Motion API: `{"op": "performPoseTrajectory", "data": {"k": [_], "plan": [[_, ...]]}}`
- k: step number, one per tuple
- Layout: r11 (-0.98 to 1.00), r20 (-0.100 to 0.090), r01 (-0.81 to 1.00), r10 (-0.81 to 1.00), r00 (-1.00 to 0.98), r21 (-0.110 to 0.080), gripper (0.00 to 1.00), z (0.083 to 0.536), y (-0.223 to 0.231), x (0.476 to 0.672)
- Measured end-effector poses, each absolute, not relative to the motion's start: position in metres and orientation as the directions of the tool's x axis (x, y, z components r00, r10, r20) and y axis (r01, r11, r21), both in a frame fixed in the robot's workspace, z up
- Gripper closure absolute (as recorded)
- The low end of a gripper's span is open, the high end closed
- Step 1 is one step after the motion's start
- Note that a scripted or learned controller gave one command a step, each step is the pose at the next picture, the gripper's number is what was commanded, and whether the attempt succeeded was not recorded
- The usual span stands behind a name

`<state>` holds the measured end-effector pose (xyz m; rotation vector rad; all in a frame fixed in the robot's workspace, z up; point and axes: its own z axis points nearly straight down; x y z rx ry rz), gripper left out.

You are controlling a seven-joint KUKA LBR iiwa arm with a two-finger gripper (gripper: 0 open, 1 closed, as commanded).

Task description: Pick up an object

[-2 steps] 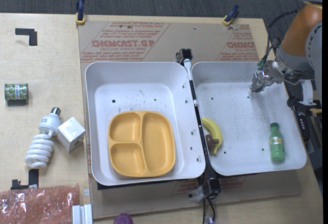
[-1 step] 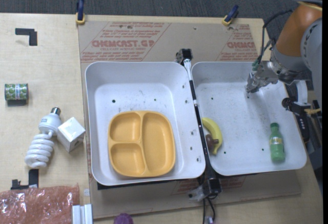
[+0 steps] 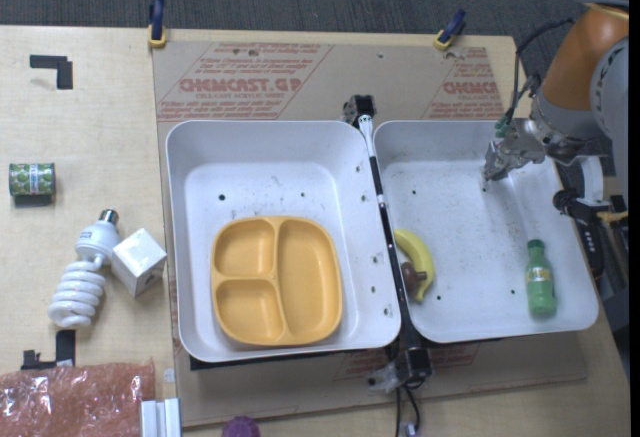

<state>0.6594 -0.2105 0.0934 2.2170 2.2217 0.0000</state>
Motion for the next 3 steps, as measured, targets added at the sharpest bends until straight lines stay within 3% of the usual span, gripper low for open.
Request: {"op": "performPoseTrajectory", "data": {"k": [2,3], "plan": [[0.000,-0.001,1.000,1.000,0.000,0.001,1.00,0.105,-0.222,0.649],[0.002,-0.002,1.000,1.000,-0.002,0.002,1.00,0.105,-0.222,0.654]]}}
